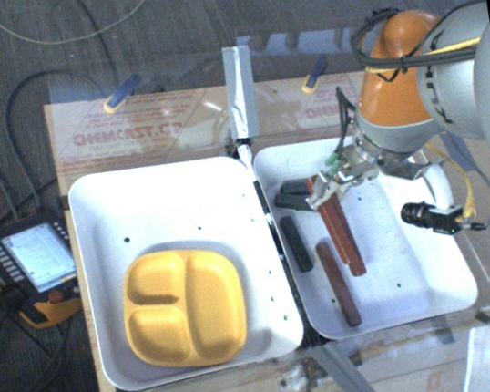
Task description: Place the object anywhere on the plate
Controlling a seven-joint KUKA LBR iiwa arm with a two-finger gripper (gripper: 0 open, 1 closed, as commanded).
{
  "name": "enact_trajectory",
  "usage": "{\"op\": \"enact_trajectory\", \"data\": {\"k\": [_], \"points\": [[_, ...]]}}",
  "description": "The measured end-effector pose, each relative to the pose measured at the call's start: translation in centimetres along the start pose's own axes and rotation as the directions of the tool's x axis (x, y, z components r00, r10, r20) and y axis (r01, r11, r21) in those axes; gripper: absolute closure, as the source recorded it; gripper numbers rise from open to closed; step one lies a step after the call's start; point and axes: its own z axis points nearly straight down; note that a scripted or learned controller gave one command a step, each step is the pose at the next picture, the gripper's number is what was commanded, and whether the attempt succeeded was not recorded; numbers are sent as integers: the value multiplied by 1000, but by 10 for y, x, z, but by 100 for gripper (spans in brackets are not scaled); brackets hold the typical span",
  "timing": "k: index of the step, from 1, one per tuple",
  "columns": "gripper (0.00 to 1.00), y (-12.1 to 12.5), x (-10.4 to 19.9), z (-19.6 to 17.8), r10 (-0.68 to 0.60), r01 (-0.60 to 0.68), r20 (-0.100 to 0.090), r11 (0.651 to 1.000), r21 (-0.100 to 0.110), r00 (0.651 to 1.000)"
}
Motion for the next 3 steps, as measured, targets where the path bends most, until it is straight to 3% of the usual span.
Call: {"op": "enact_trajectory", "data": {"k": [1,2,3], "points": [[100,-15,82,-38,-55,55,-1,998,0,998],[100,-12,151,-46,-231,231,1,973,-1,973],[100,-28,214,-9,-233,233,0,972,1,972]]}}
